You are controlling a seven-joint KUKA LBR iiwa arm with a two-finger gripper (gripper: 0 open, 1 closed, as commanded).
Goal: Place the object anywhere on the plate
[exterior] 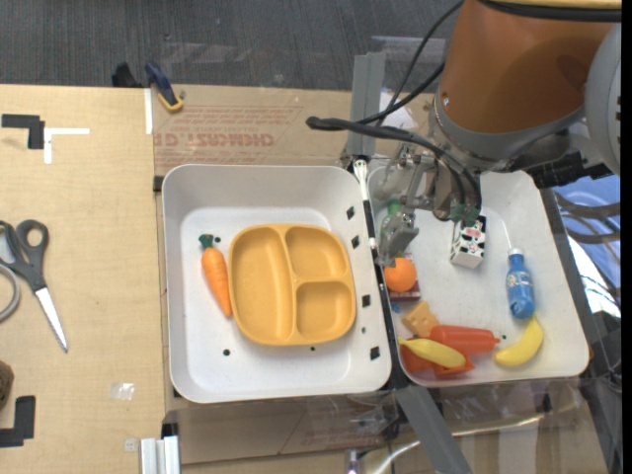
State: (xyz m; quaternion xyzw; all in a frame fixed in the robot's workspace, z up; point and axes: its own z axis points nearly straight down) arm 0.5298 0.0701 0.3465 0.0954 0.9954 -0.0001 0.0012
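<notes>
While the plate [292, 284] sits bare, the gripper [399, 237] hangs perhaps narrowly parted over an orange [400, 276].

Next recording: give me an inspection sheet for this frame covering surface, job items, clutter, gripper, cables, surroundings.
Surface: two white bins side by side, left bin and right bin, on a bench.
Job's things: yellow divided plate in the left bin, nothing on it; toy carrot beside its left edge.
Clutter: right bin holds an orange, cow-print carton, blue bottle, banana, red and yellow toy foods near the front.
Gripper: gripper just above the orange; no object seen held.
Cables: black cables loop off the arm.
Surroundings: scissors on the wood board at left; cardboard behind the bins.
</notes>
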